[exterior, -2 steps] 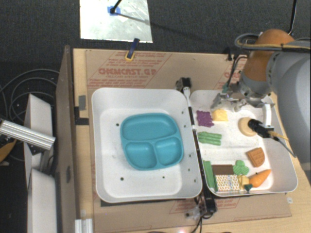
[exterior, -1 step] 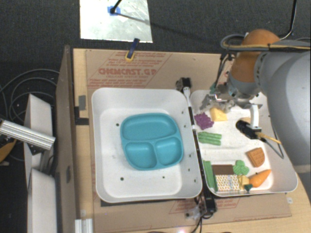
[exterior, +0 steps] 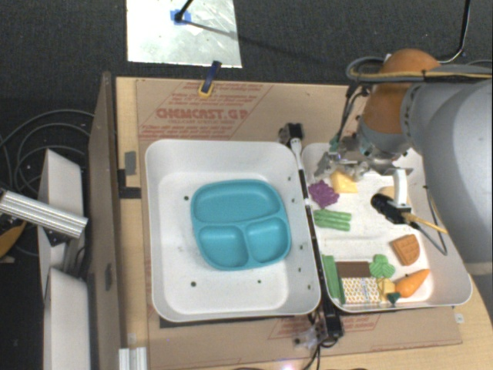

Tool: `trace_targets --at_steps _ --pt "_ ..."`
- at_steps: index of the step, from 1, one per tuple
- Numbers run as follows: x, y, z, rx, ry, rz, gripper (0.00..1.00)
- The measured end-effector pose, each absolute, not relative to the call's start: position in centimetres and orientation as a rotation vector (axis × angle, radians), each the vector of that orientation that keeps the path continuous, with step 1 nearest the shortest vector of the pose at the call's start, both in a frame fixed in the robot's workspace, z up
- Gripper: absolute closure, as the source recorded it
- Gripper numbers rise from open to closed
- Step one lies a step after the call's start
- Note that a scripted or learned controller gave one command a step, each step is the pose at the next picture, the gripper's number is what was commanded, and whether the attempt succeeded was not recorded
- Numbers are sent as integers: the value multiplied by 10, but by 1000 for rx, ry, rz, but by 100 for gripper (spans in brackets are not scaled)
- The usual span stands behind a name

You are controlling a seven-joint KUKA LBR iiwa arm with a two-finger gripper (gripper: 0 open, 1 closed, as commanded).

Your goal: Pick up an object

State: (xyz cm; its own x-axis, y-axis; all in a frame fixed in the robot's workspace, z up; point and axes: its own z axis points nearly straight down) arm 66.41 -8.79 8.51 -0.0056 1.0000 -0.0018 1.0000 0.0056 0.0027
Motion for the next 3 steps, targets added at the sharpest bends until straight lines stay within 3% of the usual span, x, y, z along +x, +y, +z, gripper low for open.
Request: trace_targets --at_steps 1,2,3 --pt "645 -90 85 2219 2221 1 0" --pt "651 -89 103 2204 2216 20 100" --pt "613 -33 190 2210 2230 9 100"
